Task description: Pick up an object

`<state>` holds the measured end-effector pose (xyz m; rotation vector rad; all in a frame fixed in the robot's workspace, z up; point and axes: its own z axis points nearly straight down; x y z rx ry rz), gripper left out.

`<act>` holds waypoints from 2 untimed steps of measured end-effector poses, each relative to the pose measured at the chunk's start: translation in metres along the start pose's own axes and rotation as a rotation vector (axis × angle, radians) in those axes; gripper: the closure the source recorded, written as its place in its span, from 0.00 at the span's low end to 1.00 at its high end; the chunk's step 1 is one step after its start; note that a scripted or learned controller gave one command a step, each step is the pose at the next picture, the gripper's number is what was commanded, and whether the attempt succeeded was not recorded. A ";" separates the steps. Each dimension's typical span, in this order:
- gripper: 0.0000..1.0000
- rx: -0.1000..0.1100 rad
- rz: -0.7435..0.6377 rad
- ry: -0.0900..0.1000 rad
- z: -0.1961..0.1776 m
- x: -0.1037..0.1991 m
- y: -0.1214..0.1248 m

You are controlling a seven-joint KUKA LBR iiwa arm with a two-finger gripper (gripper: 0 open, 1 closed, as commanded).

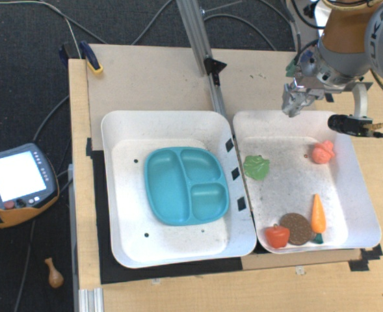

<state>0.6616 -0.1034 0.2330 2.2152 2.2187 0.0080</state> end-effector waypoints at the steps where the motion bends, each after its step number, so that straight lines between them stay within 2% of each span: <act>1: 1.00 0.009 -0.004 0.004 0.006 0.050 -0.002; 2: 1.00 0.010 -0.004 0.004 0.003 0.094 -0.017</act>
